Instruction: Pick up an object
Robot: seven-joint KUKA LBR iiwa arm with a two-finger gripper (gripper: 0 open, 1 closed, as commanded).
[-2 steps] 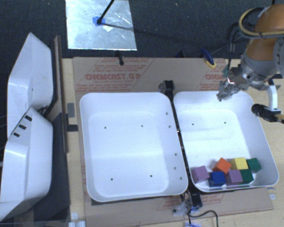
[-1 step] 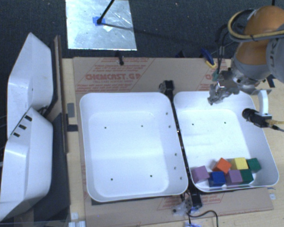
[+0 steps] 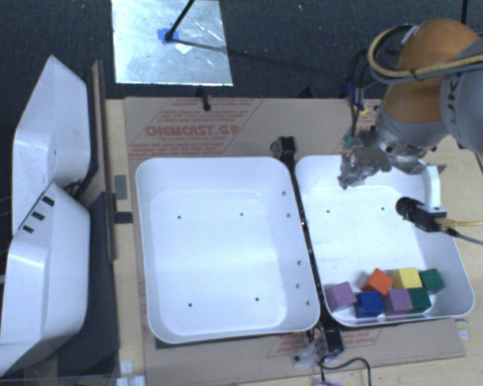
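Observation:
Several small coloured blocks lie packed along the near edge of the right bin (image 3: 331, 225): a purple block (image 3: 340, 294), a blue block (image 3: 369, 303), an orange block (image 3: 379, 281), a yellow block (image 3: 408, 278), a second purple block (image 3: 399, 300) and green blocks (image 3: 430, 280). My gripper (image 3: 352, 175) hangs over the far end of the right bin, well away from the blocks. Nothing shows between its fingers.
The left bin (image 3: 219, 244) sits beside the right one, with a black divider (image 3: 304, 226) between them. A shiny metal sheet (image 3: 171, 39) lies beyond the bench. White housings (image 3: 44, 211) stand at the left. A black cable fitting (image 3: 416, 212) hangs over the right bin.

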